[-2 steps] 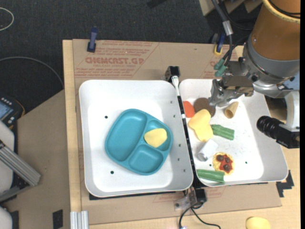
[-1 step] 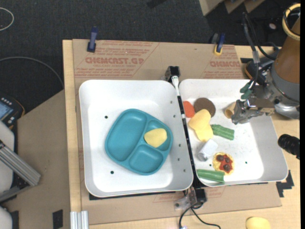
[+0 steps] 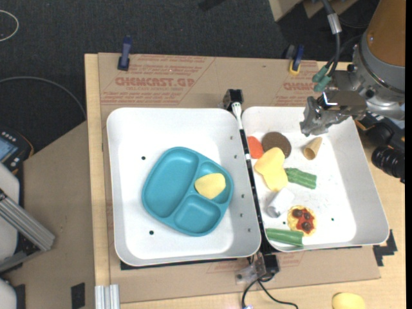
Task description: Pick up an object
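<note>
— While the arm (image 3: 386,37) hangs in from the right, where would you say it's aiming?

— Start with the right bin (image 3: 370,205); that's where the loose bits lie. The left bin (image 3: 122,172) has just the blue divided plate (image 3: 183,192) with a yellow lump (image 3: 210,185) on it, well away from the arm.

— And the gripper (image 3: 314,124)?

— Over the right bin's far end, nothing between its fingers that I can see. Whether they're apart or together I can't tell from here.

— So what's nearest?

— The little tan cone (image 3: 312,148), just below the gripper and toward us, its long axis slanting. The brown disc (image 3: 277,141) and yellow piece (image 3: 272,168) sit further left; the green stick (image 3: 301,178) lies nearer us, lengthwise across the bin. I'd guess the cone: a short drop down.
</note>
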